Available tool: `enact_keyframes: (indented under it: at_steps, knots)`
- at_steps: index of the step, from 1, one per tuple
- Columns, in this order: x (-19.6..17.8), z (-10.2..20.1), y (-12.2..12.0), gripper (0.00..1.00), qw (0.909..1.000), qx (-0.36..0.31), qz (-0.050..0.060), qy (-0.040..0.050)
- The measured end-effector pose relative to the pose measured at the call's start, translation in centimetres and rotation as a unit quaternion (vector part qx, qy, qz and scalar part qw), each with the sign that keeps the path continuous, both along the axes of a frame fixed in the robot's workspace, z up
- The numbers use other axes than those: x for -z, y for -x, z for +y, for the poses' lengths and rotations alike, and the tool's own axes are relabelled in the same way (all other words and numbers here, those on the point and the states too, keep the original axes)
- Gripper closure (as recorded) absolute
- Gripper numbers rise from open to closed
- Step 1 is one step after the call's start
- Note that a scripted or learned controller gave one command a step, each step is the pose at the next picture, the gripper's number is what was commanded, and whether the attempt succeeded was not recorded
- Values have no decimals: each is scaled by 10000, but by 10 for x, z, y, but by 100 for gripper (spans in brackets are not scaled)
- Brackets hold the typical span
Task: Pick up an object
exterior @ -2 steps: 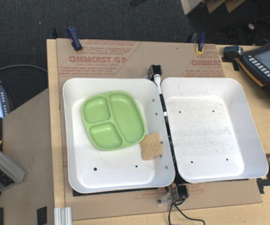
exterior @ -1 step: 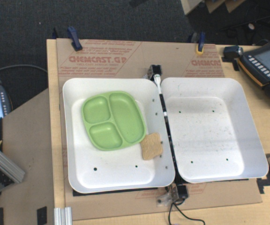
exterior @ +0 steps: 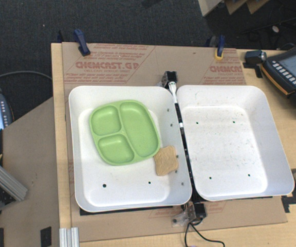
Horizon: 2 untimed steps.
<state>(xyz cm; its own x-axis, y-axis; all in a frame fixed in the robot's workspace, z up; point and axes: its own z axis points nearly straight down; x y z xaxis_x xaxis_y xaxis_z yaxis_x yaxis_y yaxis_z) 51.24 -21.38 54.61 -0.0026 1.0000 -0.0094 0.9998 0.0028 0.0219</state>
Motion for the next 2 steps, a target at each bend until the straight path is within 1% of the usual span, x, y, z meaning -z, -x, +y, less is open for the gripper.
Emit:
enact_keyframes:
  at_steps: [1, 2]
  knots:
    - [109, 29, 35, 100, 9998, 10, 164, -69]
    - [4, -12, 12, 100, 10000, 24, 39, -4]
